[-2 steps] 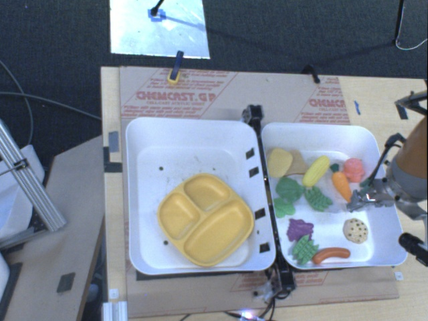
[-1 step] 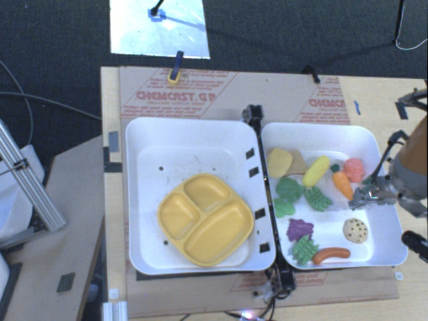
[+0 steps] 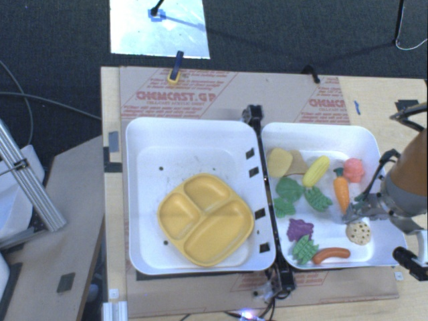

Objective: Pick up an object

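Observation:
The right bin (image 3: 366,136) holds several toy foods: a yellow corn cob (image 3: 316,170), an orange carrot (image 3: 342,192), a pink strawberry (image 3: 354,169), a speckled cookie (image 3: 358,232), a red sausage (image 3: 331,253), purple grapes (image 3: 300,229) and green vegetables (image 3: 289,188). My gripper (image 3: 359,210) reaches in from the right, low in this bin. Its tip is between the carrot's lower end and the cookie, just above the cookie. I see nothing held in it.
The left bin (image 3: 194,130) holds a yellow divided plate (image 3: 206,218). A black divider clamp (image 3: 254,115) sits between the bins. A pale yellow piece (image 3: 281,160) lies at the right bin's back left. The arm's body (image 3: 406,182) hangs over the right bin's right wall.

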You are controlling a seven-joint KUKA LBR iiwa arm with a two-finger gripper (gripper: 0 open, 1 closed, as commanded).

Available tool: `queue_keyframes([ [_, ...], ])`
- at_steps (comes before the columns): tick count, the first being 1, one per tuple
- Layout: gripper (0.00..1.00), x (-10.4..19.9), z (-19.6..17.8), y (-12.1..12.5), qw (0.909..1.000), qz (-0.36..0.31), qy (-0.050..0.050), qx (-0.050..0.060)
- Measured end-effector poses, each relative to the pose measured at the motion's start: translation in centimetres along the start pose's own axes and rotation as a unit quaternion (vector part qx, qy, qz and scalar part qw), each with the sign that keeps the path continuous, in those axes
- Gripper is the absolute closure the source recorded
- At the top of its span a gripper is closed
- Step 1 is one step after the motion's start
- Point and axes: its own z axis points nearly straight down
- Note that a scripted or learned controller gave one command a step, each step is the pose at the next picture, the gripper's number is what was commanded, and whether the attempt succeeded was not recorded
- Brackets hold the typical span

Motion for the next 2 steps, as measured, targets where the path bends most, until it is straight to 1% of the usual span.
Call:
queue_keyframes([
  [2,1.0,-0.1,-2.0,0.0,1.0,-0.001,-0.001,0.0],
])
